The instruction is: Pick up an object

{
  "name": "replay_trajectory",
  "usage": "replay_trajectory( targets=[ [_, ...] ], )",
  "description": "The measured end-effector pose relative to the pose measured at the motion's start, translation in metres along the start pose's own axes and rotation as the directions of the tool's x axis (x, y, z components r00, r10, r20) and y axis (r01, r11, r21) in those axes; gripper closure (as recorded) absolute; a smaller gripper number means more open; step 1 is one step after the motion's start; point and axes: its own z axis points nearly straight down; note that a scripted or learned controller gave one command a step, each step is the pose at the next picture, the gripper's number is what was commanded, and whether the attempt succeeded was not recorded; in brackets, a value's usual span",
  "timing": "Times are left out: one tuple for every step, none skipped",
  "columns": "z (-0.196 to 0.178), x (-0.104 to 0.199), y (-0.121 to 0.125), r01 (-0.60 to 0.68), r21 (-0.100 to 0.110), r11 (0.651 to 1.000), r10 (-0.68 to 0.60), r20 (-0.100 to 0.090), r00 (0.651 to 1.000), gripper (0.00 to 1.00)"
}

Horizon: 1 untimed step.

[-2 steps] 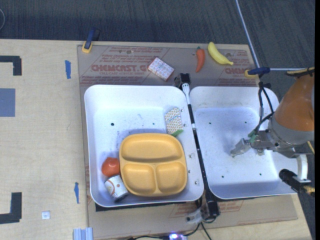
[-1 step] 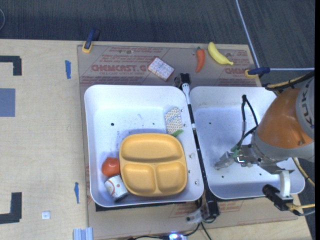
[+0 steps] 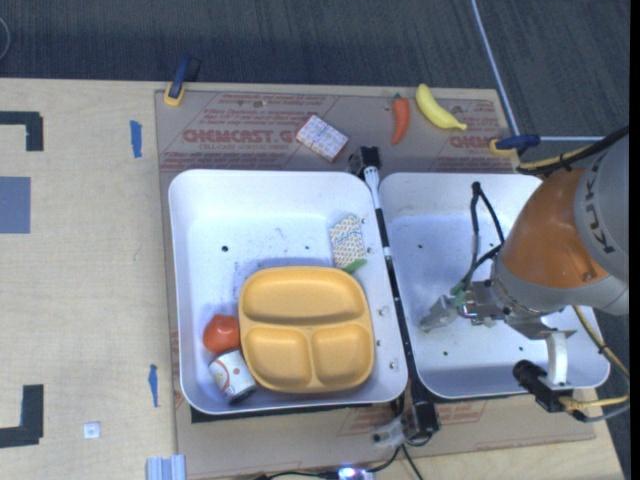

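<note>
My claw (image 3: pixel 437 316) sits low in the right bin (image 3: pixel 440 218); I cannot tell its state. The pickable things, the yellow divided tray (image 3: pixel 305 326), tomato (image 3: pixel 221 332) and small can (image 3: pixel 231 374), crowd the left bin's (image 3: pixel 200 228) near edge, so I've nothing underneath.

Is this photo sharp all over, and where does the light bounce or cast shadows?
Camera view: fairly sharp and evenly lit; the yellow divided plastic tray has soft sheen; the two-finger gripper looks slightly smeared over the right white bin; faint shadow lies beneath the grey arm with its orange band.
</note>
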Motion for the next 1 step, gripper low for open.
replay_trajectory(
  targets=[
    [0.0000,-0.0280,0.0667,0.001,0.000,1.000,-0.001,-0.001,1.000,0.00]
  ],
)
